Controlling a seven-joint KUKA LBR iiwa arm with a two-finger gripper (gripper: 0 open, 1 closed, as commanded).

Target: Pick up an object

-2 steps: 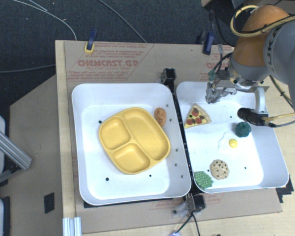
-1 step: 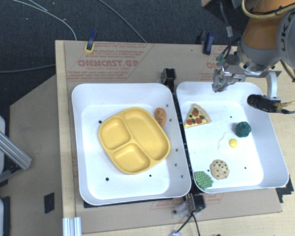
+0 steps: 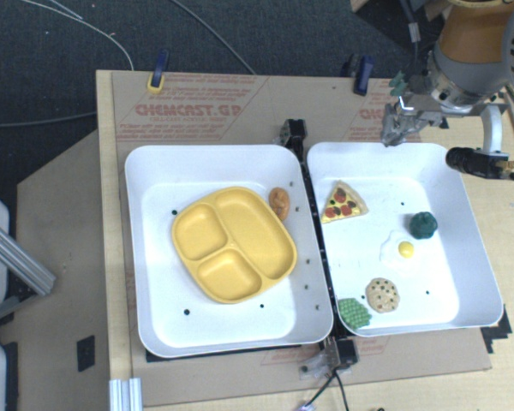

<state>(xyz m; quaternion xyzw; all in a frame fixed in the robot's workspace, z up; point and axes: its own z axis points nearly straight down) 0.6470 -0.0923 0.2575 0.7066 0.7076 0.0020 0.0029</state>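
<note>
Cardboard [image 3: 240,101] under both bins [image 3: 154,315] reads "CHEMCAST GP" in red

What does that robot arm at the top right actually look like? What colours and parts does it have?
The arm is a thick rounded body, grey with a broad orange band above the wrist. Below it sits a smaller silvery metal gripper with thin dark cables running along it. A black stubby cylinder juts out nearby. No lettering is readable on it.

One fixed camera looks down at a slant on both white bins, the left bin [image 3: 146,255] and the right bin [image 3: 471,255], from moderately far.
</note>
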